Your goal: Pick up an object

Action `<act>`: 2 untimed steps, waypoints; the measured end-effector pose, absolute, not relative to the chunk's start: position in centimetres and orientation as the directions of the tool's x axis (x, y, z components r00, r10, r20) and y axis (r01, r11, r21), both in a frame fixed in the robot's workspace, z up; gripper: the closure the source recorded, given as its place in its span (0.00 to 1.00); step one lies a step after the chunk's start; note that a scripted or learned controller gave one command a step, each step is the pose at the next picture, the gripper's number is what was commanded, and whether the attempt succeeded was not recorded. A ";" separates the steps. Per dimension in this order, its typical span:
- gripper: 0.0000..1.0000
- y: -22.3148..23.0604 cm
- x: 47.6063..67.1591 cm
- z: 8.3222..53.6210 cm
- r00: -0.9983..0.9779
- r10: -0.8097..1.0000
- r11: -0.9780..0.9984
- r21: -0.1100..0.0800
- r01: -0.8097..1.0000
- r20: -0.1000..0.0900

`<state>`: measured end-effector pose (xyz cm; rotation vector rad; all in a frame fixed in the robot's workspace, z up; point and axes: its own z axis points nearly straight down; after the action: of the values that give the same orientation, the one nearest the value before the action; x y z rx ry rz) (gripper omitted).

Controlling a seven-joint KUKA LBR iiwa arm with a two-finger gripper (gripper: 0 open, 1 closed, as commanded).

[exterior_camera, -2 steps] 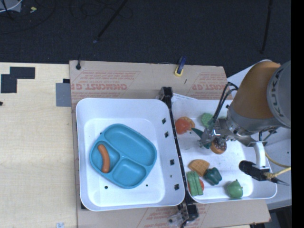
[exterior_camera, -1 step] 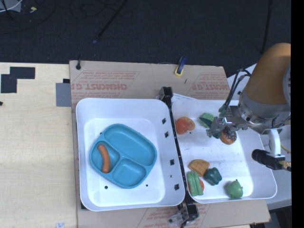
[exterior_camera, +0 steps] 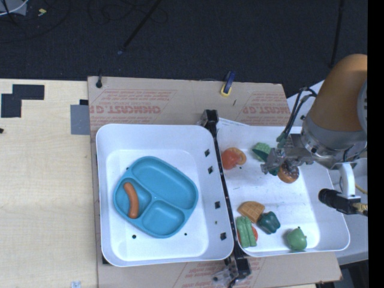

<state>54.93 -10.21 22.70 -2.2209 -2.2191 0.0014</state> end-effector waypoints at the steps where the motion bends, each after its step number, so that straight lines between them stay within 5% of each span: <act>1: 1.00 -7.4 50.7 23.7 -0.001 1.000 0.001 -0.005 1.000 0.002; 2: 1.00 -6.5 49.6 23.7 -0.001 1.000 0.001 -0.004 1.000 0.001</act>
<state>49.65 -6.51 23.66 -2.2170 -2.2201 0.0033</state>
